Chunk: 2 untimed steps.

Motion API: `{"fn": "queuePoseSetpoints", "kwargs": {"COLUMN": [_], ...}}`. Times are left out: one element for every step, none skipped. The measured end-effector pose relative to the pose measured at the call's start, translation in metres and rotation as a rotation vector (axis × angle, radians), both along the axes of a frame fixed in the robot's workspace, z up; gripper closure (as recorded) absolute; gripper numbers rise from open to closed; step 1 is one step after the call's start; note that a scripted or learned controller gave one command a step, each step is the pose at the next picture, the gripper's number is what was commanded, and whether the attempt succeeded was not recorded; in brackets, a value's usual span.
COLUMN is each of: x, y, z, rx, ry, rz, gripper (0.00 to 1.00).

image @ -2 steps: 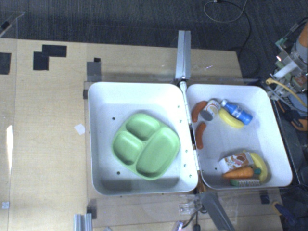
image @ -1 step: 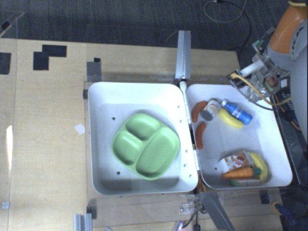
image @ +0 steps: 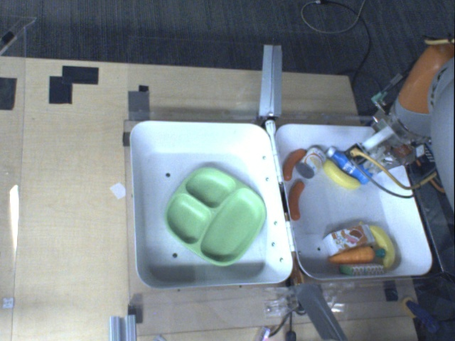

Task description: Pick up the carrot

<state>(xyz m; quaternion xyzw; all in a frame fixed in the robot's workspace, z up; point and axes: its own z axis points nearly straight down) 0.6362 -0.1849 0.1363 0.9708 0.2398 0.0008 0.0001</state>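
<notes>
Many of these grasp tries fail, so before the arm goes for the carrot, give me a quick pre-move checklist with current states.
1. Carrot in view, near front of right bin: ok.
2. Carrot free of neighbours: not ok, it lies against the banana and a packet.
3. End effector over the carrot: not ok, it sits near the bin's far side, by the yellow item.
4. End effector free of load: cannot tell.
5. Green tray clear of path, in left bin: ok.

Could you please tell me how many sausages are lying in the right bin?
2. One sausage lies near the bin's upper left corner, beside a small can. The other sausage lies just below it, along the left wall. Others may be hidden under the clutter.
</notes>
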Motion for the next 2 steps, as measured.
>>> {"fn": "queuePoseSetpoints", "kwargs": {"x": [0.022,0.007], "y": [-0.020,0.012], "z": [-0.050,0.046], "rx": [-0.002,0.000], "ry": [-0.004,-0.004], "rz": [0.233,-0.010], "gripper": [1.00,1.00]}}
